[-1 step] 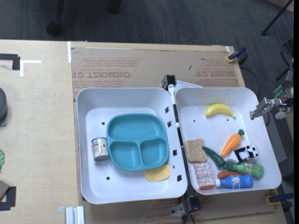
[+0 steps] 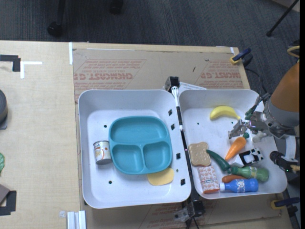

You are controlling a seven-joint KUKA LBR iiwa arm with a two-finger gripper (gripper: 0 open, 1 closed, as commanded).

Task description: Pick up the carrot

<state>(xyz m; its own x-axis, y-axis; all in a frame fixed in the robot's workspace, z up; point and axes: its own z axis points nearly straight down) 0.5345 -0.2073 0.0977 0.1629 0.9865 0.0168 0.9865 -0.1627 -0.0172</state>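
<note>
So: carrot [image 2: 235,148] sits in the right bin [image 2: 200,101], tilted, green top near the gripper [image 2: 240,128], orange tip pointing down-left toward the dark green pepper-like piece [image 2: 219,160]. The gripper hangs just above the carrot's top end, coming in from the right, which looks like a reach for the thick end, where there's most to bite on. Can't tell whether the pincer is released or clenched (metal parts blur together at this angle), and nothing is visibly between it.

Materials: carrot looks like smooth moulded plastic, tapered cone, so probably slippery toward the tip. Neighbours crowd it: banana [image 2: 225,112] above, bread slice [image 2: 198,154] to the left, bottle [image 2: 239,186] below. The left bin [image 2: 90,104] has a teal divided tray [image 2: 140,144], a small can [image 2: 102,152] and a yellow disc [image 2: 160,177], well apart from the action.
</note>
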